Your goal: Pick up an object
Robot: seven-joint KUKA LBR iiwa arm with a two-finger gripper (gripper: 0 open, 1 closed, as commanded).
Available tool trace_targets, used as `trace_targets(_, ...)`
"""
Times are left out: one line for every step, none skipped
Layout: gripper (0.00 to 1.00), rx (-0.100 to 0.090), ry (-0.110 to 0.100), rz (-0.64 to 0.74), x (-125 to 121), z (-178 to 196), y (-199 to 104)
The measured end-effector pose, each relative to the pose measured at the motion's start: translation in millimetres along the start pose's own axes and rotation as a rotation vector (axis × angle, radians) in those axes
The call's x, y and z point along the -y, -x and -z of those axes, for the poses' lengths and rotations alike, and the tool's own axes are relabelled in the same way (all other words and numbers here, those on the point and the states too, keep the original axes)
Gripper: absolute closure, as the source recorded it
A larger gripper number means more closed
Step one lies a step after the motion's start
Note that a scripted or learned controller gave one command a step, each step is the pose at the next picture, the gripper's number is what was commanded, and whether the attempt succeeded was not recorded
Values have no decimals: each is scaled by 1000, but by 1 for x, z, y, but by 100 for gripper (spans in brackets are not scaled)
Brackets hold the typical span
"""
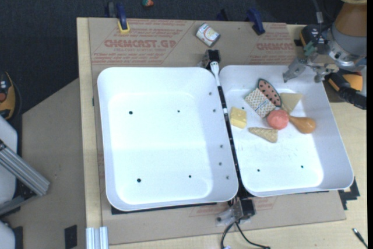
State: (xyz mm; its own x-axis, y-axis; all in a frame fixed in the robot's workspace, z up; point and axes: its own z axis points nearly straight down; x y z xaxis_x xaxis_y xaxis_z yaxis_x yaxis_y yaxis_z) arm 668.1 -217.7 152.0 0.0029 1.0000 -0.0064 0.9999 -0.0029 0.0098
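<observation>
The right bin (326, 154) holds a cluster of small toys near its far side: a pink ball (278, 119), an orange pear-shaped piece (303, 123), a yellow block (238, 118), a tan wedge (264, 134), a checkered block (258, 102), a dotted brown oval (269, 92) and a pale wedge (291, 102). My gripper (304, 73) hangs over the bin's far right rim, up and to the right of the cluster. Its fingers are spread open with nothing between them.
The left bin (116, 125) lies beside the right one. A small white box (207, 34) sits on the board behind the bins, between two blue clamps (122, 16) (254, 20). A cable connector (212, 58) sits at the bins' far junction.
</observation>
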Motion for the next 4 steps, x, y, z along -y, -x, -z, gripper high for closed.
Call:
trace_targets(0, -25, -19, 6, 1, -68, -2)
trace_targets(100, -10, -8, 9, 0, -55, 1)
trace_targets(100, -12, -17, 8, 69, -67, -83)
trace_targets(100, -8, -16, -1, 137, -57, -72)
